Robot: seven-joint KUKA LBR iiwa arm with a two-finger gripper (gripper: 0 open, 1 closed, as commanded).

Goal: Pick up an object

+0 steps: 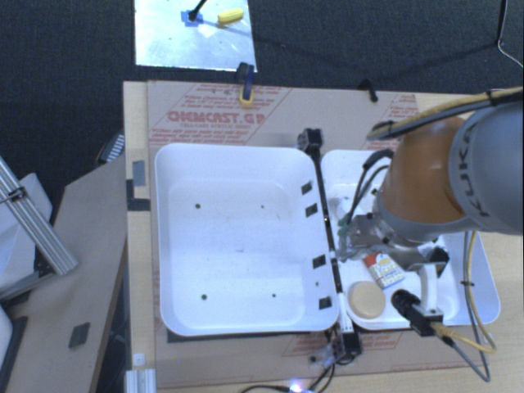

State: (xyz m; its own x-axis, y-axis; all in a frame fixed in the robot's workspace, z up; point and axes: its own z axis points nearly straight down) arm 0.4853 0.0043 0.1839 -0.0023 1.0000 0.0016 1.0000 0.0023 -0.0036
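The arm (442, 178), lettered "KUKA", is hanging over the right bin (490, 293), hiding the pincer's state. A red-and-white packet (383, 268) and tan disc (366, 300) are lying there. Bench cardboard (217, 115) is reading "CHEMCAST GP".

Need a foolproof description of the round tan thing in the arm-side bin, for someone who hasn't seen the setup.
Start at the right bin, the one under the grey and orange arm. Look at its near corner next to the divider between the bins: the round tan disc lies there, flat on the bin floor. Its neighbour, a small red and white packet just behind it, is boxy and printed; the disc is plain and circular.
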